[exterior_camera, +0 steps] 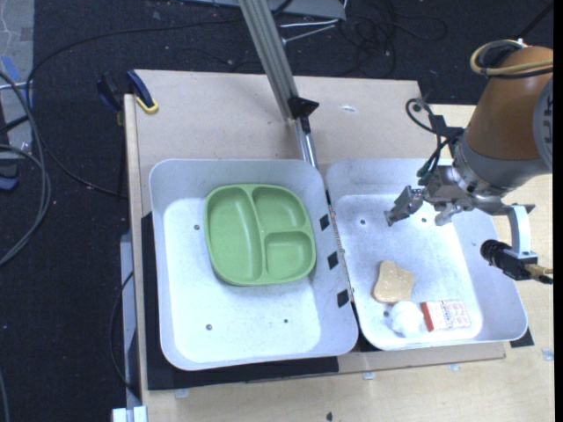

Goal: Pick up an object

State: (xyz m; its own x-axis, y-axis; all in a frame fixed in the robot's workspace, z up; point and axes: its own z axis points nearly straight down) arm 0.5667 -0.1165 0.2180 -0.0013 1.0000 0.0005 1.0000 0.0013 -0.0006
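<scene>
In the right bin (493,262) lie a tan, toast-shaped piece (392,282), a white ball-like lump (406,318) just below it, and a small red-and-white packet (446,314) to the lump's right. My gripper (422,207) hangs over the bin's upper part, well above and apart from these three objects. Its dark fingers (401,209) are spread apart with nothing between them.
The left bin (176,323) holds a green divided plate (260,234) with three compartments. A grey metal pole (274,51) slants down to the seam between the bins. The orange-banded arm (510,104) fills the upper right. Wooden bench surrounds the bins.
</scene>
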